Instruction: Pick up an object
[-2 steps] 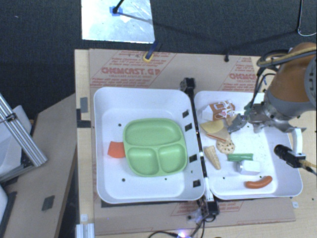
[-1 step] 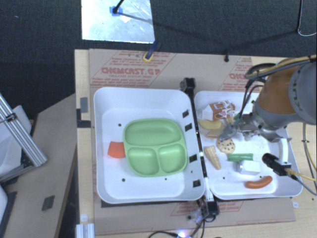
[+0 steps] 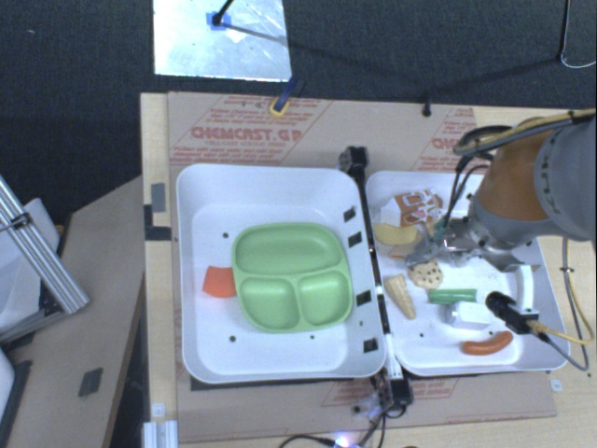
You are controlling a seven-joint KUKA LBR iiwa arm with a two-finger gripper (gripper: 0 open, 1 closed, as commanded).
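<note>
Since the gripper (image 3: 438,247) hangs over the cookie (image 3: 425,273) near the right bin's (image 3: 536,357) left wall, descend straight; I cannot tell its state.

Bench, boards and fittings around the two bins

The wooden bench (image 3: 159,362) carries a brown cardboard sheet (image 3: 252,129) printed with red lettering, lying under both bins. On the far side, on the dark carpet (image 3: 75,73), sits a shiny silver square plate (image 3: 219,26) with a small blue piece (image 3: 218,21) on it and a thin black rod slanting away. A yellow clip (image 3: 279,107) rests at the cardboard's far edge. At the left edge stands a slanted metal rail (image 3: 37,250).
</note>
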